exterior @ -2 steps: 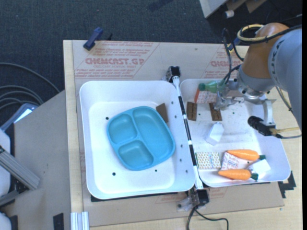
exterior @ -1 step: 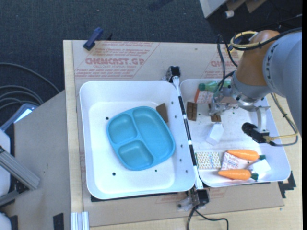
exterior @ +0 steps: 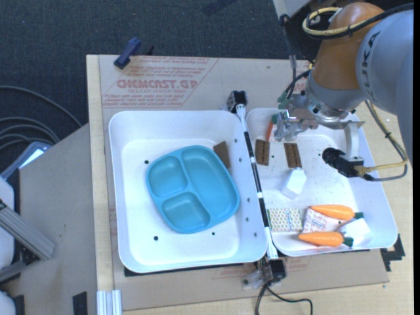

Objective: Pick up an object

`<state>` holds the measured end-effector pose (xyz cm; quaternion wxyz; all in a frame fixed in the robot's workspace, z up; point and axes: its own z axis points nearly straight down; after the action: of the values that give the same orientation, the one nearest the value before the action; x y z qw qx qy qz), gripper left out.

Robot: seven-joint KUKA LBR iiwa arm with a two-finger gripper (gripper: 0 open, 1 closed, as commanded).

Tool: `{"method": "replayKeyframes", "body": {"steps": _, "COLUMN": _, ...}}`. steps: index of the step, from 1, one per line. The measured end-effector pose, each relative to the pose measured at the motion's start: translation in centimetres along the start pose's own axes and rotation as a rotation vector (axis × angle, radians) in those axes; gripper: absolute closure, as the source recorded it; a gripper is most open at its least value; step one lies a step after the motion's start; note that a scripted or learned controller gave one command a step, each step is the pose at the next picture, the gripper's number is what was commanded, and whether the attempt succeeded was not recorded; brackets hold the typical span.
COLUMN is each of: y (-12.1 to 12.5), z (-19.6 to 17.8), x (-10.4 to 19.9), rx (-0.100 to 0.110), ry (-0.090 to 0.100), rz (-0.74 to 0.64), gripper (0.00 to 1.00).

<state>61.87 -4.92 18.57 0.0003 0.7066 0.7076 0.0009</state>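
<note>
Object to be picked — not specified by the task; candidates are all seen in the right bin. Nearest the gripper are two brown bars, one against the bin's left wall and one just beside it, with a white block a little nearer the camera. Along the near edge are noted a patterned packet, two toy carrots and a small box between them.

The gripper is positioned over the far-left part of the right bin, above the brown bars. Nothing is seen between its tips; whether it is wide or narrow cannot be told, the tool being small and cluttered from this angle.

Risks, as judged: the flat bars offer little height to be gripped and could be pushed aside; the bar at the wall leaves little room for a tip on that side — a collision with the divider is possible.

The left bin is occupied by a blue divided plate, with a dark brown piece at the plate's far right edge.
</note>
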Motion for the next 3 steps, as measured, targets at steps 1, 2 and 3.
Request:
{"method": "replayKeyframes", "body": {"steps": 1, "y": -0.1, "z": 0.1, "x": -0.1, "rx": 0.002, "ry": 0.0, "rz": 0.001, "gripper": 0.0}}
{"method": "replayKeyframes", "body": {"steps": 2, "y": 0.2, "z": 8.1, "x": -5.9, "rx": 0.005, "ry": -0.001, "rz": 0.002, "gripper": 0.0}}
{"method": "replayKeyframes", "body": {"steps": 3, "y": 4.7, "z": 10.0, "x": -4.9, "rx": 0.01, "ry": 0.001, "rz": 0.004, "gripper": 0.0}}
